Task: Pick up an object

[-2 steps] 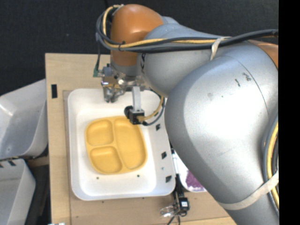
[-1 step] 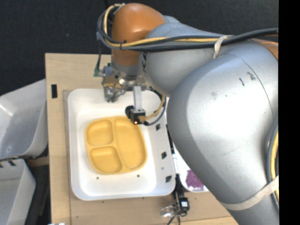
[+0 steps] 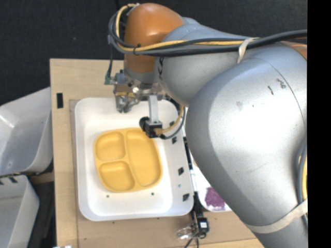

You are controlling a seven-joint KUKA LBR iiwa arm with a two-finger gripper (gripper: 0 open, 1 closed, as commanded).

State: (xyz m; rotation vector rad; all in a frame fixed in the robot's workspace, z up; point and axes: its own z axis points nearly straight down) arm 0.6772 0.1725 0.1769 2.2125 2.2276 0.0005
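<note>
Jaws state: I cannot tell it; the gripper (image 3: 125, 103) hangs over the far edge of the left bin (image 3: 85, 154). I see the yellow divided tray (image 3: 128, 159) lying flat in this bin, clear of the gripper.

A yellow divided plate (image 3: 128, 159) with three compartments lies flat, right way up, in the middle of the white bin (image 3: 85, 190), slightly turned, nothing in it.
</note>
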